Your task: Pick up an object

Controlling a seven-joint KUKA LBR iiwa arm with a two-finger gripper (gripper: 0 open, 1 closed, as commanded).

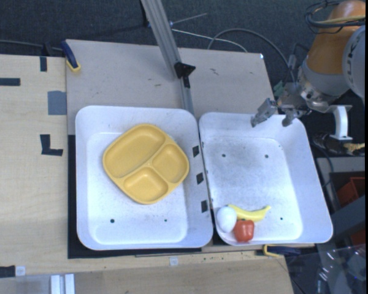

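Observation:
A white egg-like ball (226, 218), a yellow banana (253, 212) and a red pepper-like piece (245, 229) lie bunched at the near left corner of the right bin (251, 158). My gripper (273, 116) hangs over that bin's far right edge, well away from them. Its two fingers are spread apart and open, with nothing between them.
The left bin (92, 182) holds a yellow three-compartment plate (145, 163). A slanted metal pole (164, 32) rises behind the bins. Cables run over the bench at the back right. The arm's grey and orange wrist (334, 35) sits at the upper right.

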